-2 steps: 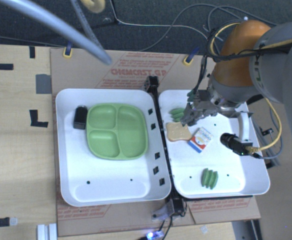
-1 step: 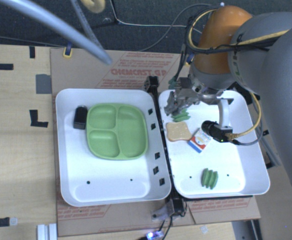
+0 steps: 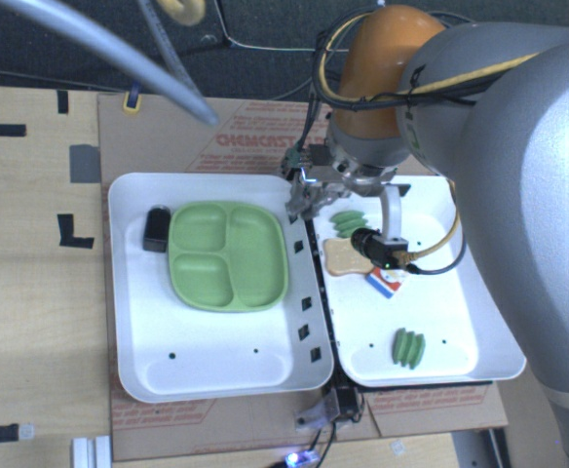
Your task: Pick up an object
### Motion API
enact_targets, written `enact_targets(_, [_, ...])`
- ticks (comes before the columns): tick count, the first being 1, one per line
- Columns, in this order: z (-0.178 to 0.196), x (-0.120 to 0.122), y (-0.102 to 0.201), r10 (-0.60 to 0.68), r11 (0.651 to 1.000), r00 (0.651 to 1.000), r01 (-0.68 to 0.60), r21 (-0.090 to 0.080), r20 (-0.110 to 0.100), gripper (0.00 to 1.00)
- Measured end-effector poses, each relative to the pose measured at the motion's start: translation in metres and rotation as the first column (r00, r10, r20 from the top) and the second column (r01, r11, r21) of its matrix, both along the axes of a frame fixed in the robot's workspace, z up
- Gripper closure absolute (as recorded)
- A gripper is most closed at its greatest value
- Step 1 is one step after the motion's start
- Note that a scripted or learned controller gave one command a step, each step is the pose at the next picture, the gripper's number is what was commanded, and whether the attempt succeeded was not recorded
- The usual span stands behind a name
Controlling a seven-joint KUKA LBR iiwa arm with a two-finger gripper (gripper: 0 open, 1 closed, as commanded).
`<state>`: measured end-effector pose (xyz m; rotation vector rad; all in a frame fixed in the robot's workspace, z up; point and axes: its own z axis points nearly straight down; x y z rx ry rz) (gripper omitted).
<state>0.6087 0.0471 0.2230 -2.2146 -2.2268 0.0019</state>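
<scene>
the grey arm [image 3: 499, 164] reaches over the right bin [image 3: 460, 359], its pincer [image 3: 348, 224] low near the dividing wall; whether it is parted or grips anything cannot be told. the left bin [image 3: 138, 359] holds a green divided plate [image 3: 228, 256] beside a small black block [image 3: 156, 229]. in the right bin lie a tan piece [image 3: 341, 257], a red-and-blue item [image 3: 386, 282] and green pods [image 3: 408, 347].

Grey arm [image 3: 518, 164] w/ orange band [image 3: 387, 61]

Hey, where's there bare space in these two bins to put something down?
Left bin: the front strip below the green plate. Right bin: the floor around the green pods near the front. It is crowded at the right bin's back, where the gripper hangs over small items.
</scene>
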Motion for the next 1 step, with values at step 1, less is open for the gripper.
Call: enact_targets(1, [-0.0101,0.0234,0.0428,-0.001,1.0,1.0,0.001,0.0,0.0,1.0])
